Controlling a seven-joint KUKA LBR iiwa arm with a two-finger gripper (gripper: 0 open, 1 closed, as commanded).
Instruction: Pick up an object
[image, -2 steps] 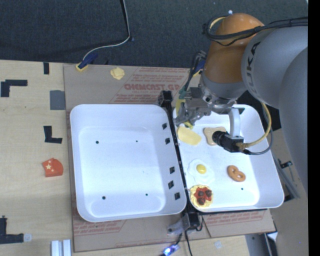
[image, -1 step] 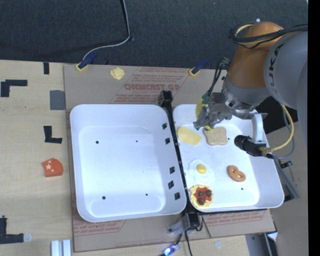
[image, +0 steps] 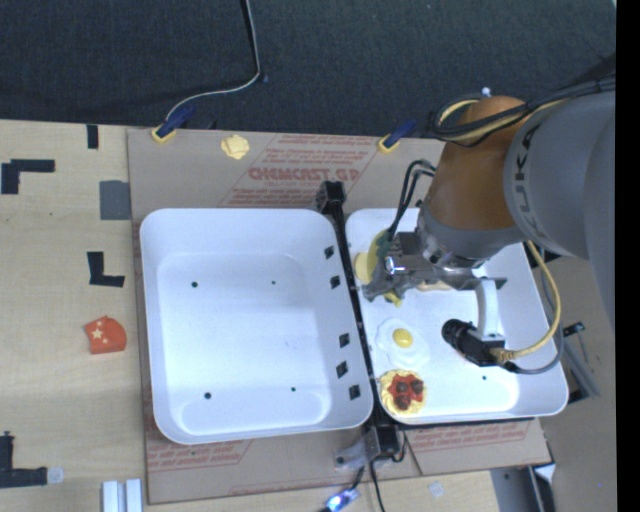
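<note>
We note two bins side by side: the left bin at 9 o'clock of the right bin, which holds a fried-egg toy with a pizza toy at its 6 o'clock.

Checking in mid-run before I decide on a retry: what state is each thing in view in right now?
Gripper: low over the right bin's upper left, nothing seen held.
Fried egg: lying flat in the right bin.
Red-and-yellow toy: lying at the right bin's near left corner.
Yellow piece: in the right bin beside the gripper, partly hidden.
Left bin: upright on the bench.
</note>
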